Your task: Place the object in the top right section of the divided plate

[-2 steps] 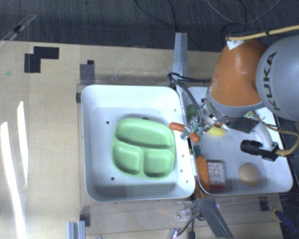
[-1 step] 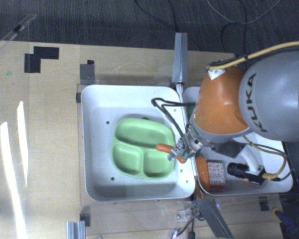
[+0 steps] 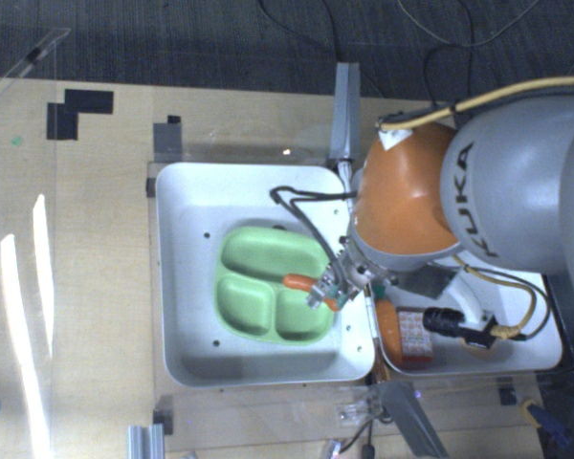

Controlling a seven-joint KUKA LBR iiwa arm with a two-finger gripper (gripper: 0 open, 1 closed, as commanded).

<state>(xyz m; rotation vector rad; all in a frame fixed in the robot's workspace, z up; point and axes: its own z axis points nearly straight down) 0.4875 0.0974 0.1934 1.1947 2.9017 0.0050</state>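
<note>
A green divided plate (image 3: 268, 280) lies in the left white bin (image 3: 187, 256), with one large section at the top and two smaller ones below. A small orange carrot-like object (image 3: 299, 281) lies at the plate's right side, on the ridge near the right sections. My gripper (image 3: 327, 293) hangs right at the plate's right rim, its fingertips at the carrot's right end. The orange wrist band (image 3: 402, 199) and grey arm cover the area to the right.
The right bin (image 3: 545, 352) holds an orange bottle-like item with a labelled end (image 3: 407, 333), partly under the arm. A black cable (image 3: 297, 204) loops over the left bin's upper right. Metal posts stand at the bins' seam.
</note>
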